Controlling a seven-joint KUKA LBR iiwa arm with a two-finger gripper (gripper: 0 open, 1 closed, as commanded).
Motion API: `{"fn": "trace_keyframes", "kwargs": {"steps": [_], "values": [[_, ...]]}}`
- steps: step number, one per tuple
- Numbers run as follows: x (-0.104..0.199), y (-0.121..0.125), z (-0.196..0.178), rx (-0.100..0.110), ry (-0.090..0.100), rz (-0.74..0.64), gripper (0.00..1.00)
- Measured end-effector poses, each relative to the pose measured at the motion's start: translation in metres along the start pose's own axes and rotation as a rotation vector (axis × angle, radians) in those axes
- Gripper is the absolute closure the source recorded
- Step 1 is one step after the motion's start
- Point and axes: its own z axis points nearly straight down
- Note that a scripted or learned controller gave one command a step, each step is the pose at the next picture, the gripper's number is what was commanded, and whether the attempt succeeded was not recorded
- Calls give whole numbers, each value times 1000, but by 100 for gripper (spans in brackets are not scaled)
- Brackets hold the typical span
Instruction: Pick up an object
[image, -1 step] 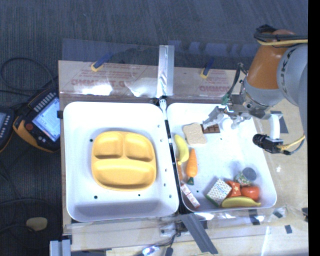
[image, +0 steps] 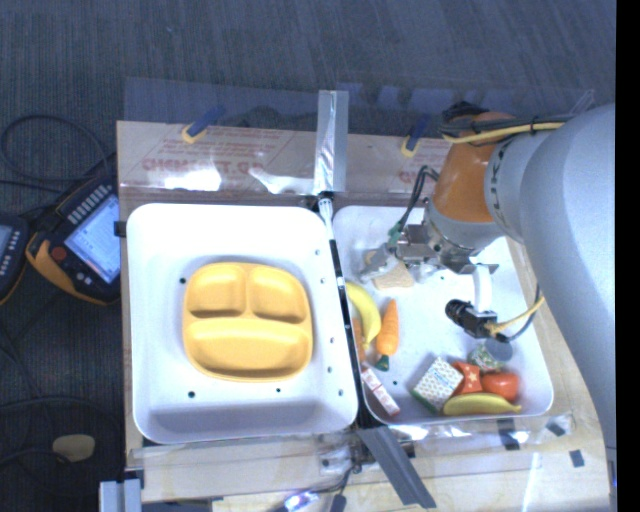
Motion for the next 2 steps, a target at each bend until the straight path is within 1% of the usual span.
{"fn": "trace_keyframes", "kwargs": {"steps": [1, 2], "values": [[1, 0, -9, 1, 3, -1, 100], [21, -51, -94, 14, 2, 196, 100]]}}
